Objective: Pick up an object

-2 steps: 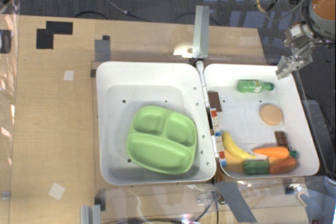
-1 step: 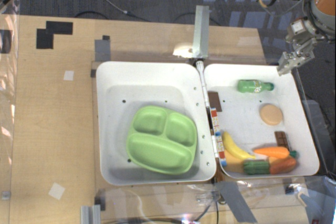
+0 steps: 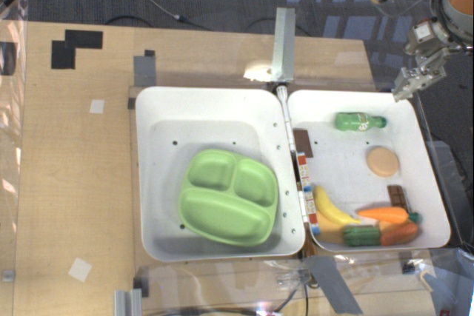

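Crowding the near right corner of the right-hand shallow white bin (image 3: 419,131), a cluster of toy foods is lying packed together: a yellow plastic banana (image 3: 330,209) curving from upper left to lower right, an orange carrot (image 3: 384,215) with its long axis running left to right, a dark green cucumber-like piece (image 3: 361,236) and a reddish sausage-shaped piece (image 3: 400,233), each partly overlapping its neighbours so their full outlines are hard to make out. A small brown block (image 3: 398,195) is sitting just behind the carrot. A tan round disc (image 3: 383,161) is lying alone mid-bin, and a green bottle (image 3: 359,122) is lying on its side near the far wall, long axis left to right. A brown bar (image 3: 301,143) is resting against the divider. A light green sectioned plastic plate (image 3: 229,196) is tilting in the left white bin (image 3: 159,159). Above the far right corner the grey gripper (image 3: 415,79) is hovering over the tabletop's edge, its arm cut off by the frame; whether its fingers are spread or closed, I cannot tell.
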`<state>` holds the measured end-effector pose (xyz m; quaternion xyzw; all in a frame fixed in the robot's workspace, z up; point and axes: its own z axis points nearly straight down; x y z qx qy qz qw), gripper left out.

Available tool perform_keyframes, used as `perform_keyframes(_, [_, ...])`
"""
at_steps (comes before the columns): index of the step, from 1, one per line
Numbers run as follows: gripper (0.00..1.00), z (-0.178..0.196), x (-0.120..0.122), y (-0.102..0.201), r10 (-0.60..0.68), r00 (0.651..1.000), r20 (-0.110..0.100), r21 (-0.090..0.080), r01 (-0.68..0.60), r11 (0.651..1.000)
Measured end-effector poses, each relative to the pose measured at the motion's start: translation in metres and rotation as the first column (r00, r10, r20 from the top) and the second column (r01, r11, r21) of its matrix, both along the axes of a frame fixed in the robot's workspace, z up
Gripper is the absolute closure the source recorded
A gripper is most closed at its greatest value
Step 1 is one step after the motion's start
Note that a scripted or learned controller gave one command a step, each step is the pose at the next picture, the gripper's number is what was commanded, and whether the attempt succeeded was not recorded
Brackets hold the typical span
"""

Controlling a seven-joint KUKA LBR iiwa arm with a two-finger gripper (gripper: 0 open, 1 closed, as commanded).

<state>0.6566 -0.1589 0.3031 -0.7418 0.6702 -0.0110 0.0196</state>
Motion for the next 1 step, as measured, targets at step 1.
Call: perform_keyframes(1, [1.00, -0.0374, 0.0127, 0.0161, 0.067, 0.997, -0.037, -0.010, -0.068, 0.998])
